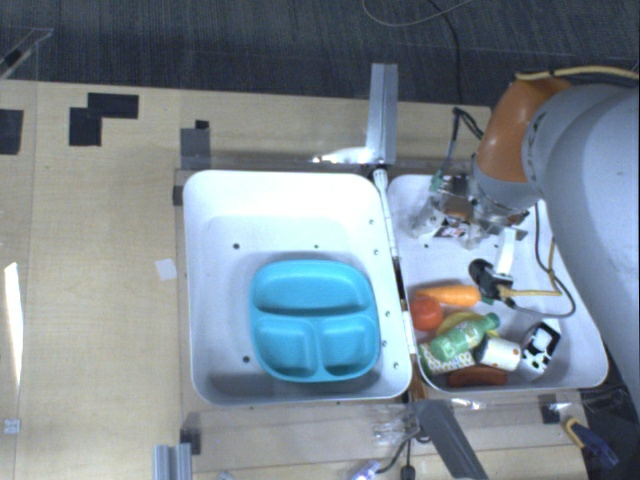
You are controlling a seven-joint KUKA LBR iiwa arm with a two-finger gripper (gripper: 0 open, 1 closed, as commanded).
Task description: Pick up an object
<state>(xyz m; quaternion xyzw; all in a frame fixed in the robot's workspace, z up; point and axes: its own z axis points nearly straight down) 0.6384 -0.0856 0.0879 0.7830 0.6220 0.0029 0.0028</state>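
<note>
Two white bins sit side by side on the desk (90,298). Left bin (215,218) carries a blue divided tray (315,318) toward its near edge. Right bin (585,353) has its objects crowded into the near left corner: orange carrot (450,295), red piece (426,314) just beside it, green bottle (462,336), a white-and-black item (538,346) toward the near right. Arm (580,168) reaches in from the right. Tool (462,226) hangs over the right bin's far left corner, apart from the pile. Cannot tell how its grip stands.
</note>
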